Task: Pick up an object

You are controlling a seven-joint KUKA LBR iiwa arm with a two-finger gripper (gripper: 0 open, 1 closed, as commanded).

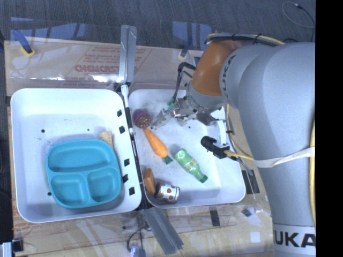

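Note:
My gripper (161,119) hangs over the back part of the right bin (231,189), reaching in from the right. A dark purple round fruit (142,118) lies just to its left, close to the tip but apart from it. An orange carrot (156,143) lies slantwise just in front of the gripper. A green bottle (189,165) rests on its side in the bin's middle. At the front left corner sit a brown oblong thing (149,180) and a small printed can (168,193).
The left bin (32,106) holds a blue compartment tray (83,172) with a tan piece (107,138) at its back right corner. A divider wall (128,143) separates the bins. The arm's large grey body (273,116) covers the right side.

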